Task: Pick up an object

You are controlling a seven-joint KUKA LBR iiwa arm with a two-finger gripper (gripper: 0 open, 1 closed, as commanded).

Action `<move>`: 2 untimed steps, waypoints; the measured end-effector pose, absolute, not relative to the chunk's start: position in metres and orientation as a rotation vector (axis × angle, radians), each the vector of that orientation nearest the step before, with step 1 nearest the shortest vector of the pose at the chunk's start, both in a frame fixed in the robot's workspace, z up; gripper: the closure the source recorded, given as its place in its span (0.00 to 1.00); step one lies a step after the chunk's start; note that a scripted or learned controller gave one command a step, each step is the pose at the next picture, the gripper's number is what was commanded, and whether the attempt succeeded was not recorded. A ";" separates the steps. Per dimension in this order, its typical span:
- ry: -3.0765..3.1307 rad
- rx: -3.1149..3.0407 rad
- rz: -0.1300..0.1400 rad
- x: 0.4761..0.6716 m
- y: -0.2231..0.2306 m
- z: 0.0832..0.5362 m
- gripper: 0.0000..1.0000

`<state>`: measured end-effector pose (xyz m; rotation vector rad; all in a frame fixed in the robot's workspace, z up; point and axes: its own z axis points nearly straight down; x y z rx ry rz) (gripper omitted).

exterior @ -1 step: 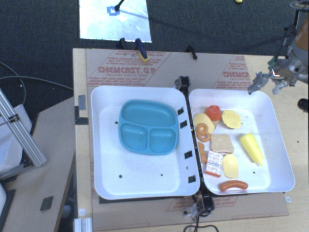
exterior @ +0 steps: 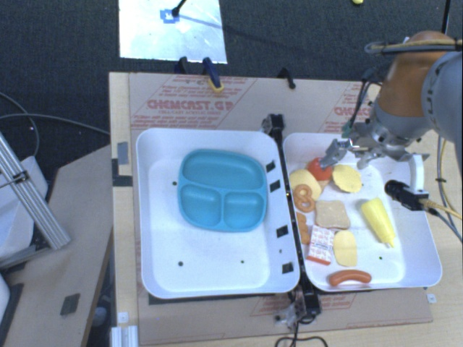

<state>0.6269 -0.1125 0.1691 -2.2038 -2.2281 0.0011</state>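
Basically nothing lifted yet: claw (exterior: pixel 352 152) hangs spread apart and empty over the right bin's (exterior: pixel 419 266) far edge, just above the tomato (exterior: pixel 319 171) and yellow chip (exterior: pixel 346 179), grasp left.

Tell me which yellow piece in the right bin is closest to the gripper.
The round yellow piece, just below the gripper and beside the red piece. The corn and the pale slice lie farther down the bin.

A robotics lab: bench (exterior: pixel 181 96) clamped with bins (exterior: pixel 155 266), cables.
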 end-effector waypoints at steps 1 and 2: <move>-2.236 -2.212 -0.006 0.654 -0.049 0.194 0.00; -2.213 -2.224 0.003 0.595 -0.090 0.087 0.00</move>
